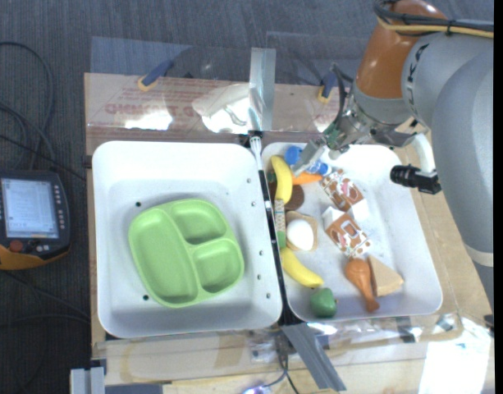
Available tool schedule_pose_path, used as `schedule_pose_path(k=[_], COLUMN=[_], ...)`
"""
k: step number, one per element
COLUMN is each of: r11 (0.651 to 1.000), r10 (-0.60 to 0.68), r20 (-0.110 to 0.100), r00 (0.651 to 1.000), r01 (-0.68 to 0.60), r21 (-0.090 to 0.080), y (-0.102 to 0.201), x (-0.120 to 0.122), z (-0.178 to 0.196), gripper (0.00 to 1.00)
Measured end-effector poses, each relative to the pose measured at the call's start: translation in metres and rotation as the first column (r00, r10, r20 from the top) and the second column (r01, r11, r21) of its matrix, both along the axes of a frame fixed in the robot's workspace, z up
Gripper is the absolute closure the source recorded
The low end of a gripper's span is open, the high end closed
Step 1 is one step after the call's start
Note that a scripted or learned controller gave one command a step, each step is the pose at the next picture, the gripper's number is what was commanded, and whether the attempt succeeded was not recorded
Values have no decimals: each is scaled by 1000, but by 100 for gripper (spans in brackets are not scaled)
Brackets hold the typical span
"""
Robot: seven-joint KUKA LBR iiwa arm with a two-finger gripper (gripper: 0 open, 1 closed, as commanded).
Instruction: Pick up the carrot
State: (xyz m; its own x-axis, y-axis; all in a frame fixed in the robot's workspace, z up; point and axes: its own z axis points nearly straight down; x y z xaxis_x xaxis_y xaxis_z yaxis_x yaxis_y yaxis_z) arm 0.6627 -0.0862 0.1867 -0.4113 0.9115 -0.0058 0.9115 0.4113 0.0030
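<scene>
An orange, tapered carrot (362, 279) lies in the front right part of the right bin (419, 220), its tip toward the front rim, beside a tan wedge (388, 280). My gripper (315, 153) is low over the bin's far left corner, well away from that carrot. It hangs just above a small orange piece (309, 171) and a blue item (294, 154). I cannot tell what the small orange piece is.
The right bin also holds two bananas (281, 177) (301, 268), a white egg-like ball in a brown cup (300, 235), two red-and-white wrapped items (343, 192) (345, 232) and a green item (322, 302). A green divided plate (185, 251) sits in the left bin (120, 171).
</scene>
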Motion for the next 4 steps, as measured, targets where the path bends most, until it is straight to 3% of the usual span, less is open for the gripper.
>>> schedule_pose_path(k=[1, 2, 3, 4], r11=[1000, 989, 999, 1000], r10=[-12, 145, 47, 29], r20=[-6, -9, -2, -10], r00=[1000, 989, 999, 1000], r01=[12, -145, -47, -29], r21=[3, 1, 4, 0], y=[70, -29, 57, -18], x=[-3, -72, -19, -23], z=[-3, -32, 2, -37], gripper=[0, 0, 0, 0])
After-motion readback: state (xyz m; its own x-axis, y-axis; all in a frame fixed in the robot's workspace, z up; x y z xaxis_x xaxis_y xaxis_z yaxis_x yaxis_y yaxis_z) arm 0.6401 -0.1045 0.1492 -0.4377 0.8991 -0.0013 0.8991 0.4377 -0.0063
